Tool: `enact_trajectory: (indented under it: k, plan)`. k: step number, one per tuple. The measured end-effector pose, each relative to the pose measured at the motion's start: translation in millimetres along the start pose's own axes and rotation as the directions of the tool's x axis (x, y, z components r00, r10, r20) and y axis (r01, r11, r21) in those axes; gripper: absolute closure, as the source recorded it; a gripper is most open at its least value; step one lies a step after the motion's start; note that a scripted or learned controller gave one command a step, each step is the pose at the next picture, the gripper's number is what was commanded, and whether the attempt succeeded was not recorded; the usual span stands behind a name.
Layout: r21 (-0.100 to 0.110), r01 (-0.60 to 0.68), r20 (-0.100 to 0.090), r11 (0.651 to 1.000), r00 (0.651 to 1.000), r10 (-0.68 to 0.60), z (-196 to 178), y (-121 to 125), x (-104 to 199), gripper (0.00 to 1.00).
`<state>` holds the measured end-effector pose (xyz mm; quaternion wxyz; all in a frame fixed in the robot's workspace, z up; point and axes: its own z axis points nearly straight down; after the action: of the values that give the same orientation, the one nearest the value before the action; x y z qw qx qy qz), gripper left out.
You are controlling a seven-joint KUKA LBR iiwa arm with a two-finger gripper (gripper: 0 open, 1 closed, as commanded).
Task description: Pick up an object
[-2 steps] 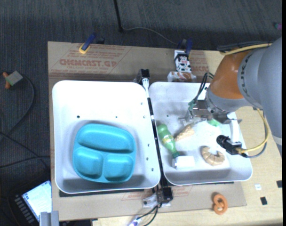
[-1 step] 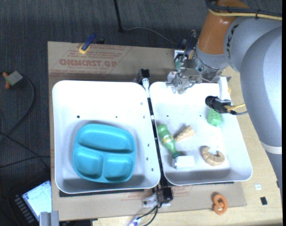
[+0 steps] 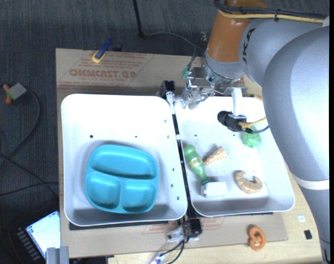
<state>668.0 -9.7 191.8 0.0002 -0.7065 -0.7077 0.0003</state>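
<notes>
My gripper [image 3: 192, 99] hangs over the far left corner of the right bin [image 3: 277, 202], close to the divider between the bins, and I see nothing in it. Nearer the front of that bin lie a green bottle-shaped toy [image 3: 193, 161], a tan cone [image 3: 215, 156], a white block [image 3: 215, 189] and a tan ring-shaped pastry [image 3: 248, 182]. A small green piece [image 3: 251, 139] rests by the right wall. All of them are well clear of the gripper. The left bin [image 3: 73, 120] holds a blue divided tray [image 3: 122, 176].
Both bins sit on a brown board [image 3: 112, 73]. A blue and yellow clip [image 3: 103, 49] lies at the board's far edge, and an orange ring [image 3: 257, 236] in front of the right bin. The arm's grey bulk [image 3: 299, 81] covers the right side.
</notes>
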Motion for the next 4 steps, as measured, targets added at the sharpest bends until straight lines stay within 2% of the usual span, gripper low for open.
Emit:
enact_trajectory:
  k: [1,2,3,4]
  plan:
    - [0.0,0.0,0.0,1.0,1.0,0.0,-14.7,-43.1,41.8,1.0]
    - [0.001,-0.004,0.003,1.0,1.0,0.004,7.9,-55.2,-83.3,1.0]
    - [-0.001,0.0,0.001,1.0,1.0,0.0,-1.2,-2.0,-17.2,1.0]
    - [0.0,0.0,0.0,1.0,1.0,0.0,-35.6,-67.9,14.4,1.0]
